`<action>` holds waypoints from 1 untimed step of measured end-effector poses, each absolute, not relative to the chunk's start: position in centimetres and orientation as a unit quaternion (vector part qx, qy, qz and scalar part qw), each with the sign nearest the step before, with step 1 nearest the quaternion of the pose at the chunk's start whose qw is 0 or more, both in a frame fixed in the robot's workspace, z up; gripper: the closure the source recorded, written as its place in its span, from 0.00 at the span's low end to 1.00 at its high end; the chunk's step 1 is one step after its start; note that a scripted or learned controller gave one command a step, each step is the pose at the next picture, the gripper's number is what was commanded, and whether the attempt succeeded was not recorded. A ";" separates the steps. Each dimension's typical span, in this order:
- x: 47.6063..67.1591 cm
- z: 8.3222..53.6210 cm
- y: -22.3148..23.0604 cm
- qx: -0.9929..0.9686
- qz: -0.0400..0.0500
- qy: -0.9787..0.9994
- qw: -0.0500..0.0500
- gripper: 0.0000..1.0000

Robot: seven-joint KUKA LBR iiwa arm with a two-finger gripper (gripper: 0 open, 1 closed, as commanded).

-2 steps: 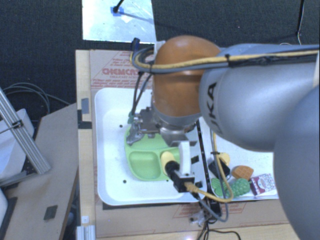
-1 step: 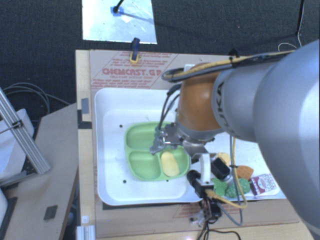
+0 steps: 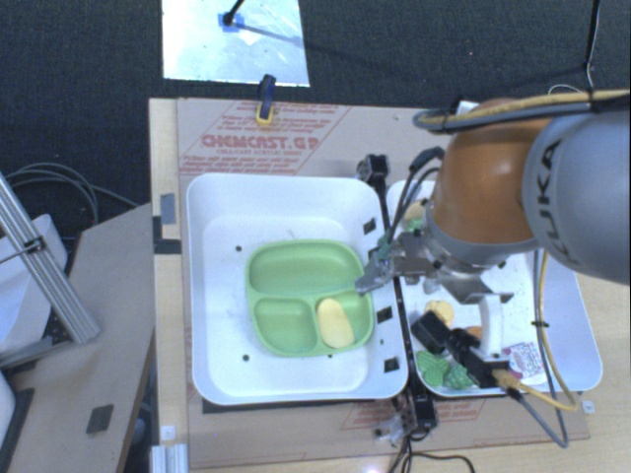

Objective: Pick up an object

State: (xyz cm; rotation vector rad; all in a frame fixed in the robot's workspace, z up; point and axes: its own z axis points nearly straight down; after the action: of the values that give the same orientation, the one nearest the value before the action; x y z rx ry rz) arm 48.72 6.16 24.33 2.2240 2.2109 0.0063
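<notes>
- The grey arm (image 3: 552,195) with its orange band reaches in from the right, above the right bin (image 3: 584,363).
- The left bin (image 3: 217,264) holds a green tray (image 3: 296,274) with 3 compartments.
- A yellow object (image 3: 335,323) lies in the tray's lower right compartment.
- The gripper (image 3: 373,276) sits at the tray's right rim, just above the yellow object; I cannot tell how it is set or whether it holds anything.
- Small green items (image 3: 444,372) lie in the right bin's near corner.
</notes>
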 end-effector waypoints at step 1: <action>48.8 25.0 6.6 0.706 0.002 0.708 0.001 1.00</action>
State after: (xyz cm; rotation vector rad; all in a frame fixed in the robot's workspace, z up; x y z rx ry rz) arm 48.79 6.64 25.01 2.2177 2.2225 0.0056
